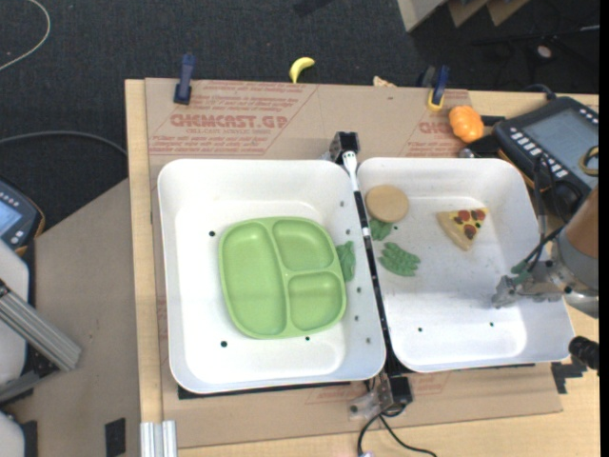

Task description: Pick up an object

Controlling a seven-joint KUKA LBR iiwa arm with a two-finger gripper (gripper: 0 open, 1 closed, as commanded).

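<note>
Hand (507,291) low over right bin (457,350), near right wall; grip state unreadable. Pizza slice (463,226) apart, up-left of it.

Both shallow white plastic bins, the left one (186,284) and the right one (457,336), look smooth with a soft sheen, not properly glossy. The light green divided plastic plate (282,276) is smooth and pretty matt. Under everything there's a flat brown cardboard sheet (238,122) on the tabletop, dull papery finish with faded red print. The round tan disc (387,203) looks matt, like a toy cookie. The pizza-slice toy (463,226) and the dark green leafy piece (400,259) look like moulded plastic or rubber, hard to say which. The gripper (519,287) is bare greyish metal. The floor is dark rough carpet (95,46).
</note>
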